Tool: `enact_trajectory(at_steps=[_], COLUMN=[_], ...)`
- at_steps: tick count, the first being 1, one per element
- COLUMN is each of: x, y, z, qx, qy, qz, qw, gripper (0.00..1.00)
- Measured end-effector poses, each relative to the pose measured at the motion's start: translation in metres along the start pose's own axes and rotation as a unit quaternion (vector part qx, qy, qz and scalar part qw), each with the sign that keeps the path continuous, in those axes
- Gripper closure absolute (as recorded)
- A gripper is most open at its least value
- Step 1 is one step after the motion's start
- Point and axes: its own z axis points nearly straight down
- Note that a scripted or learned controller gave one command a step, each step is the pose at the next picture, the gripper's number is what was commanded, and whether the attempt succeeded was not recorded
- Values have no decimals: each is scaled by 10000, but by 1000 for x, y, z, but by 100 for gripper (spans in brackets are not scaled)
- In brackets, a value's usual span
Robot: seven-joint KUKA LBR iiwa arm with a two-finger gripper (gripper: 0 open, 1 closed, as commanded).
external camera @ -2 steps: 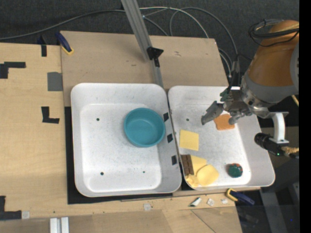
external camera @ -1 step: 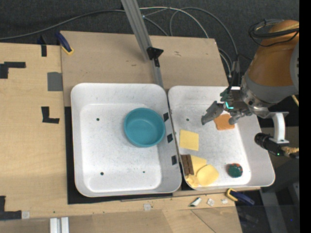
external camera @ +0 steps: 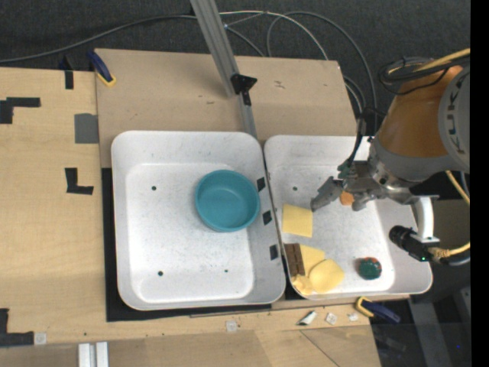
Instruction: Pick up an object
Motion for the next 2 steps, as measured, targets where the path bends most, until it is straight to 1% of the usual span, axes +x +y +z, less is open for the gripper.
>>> enact_trajectory(at_steps=[1, 2], x=[7, 7], y=[-8, -13], z=[49, 94], qx=[2, 1], qy=[5, 5], qz=[-4, -5], qw=[10000, 10000], gripper=[0, 0])
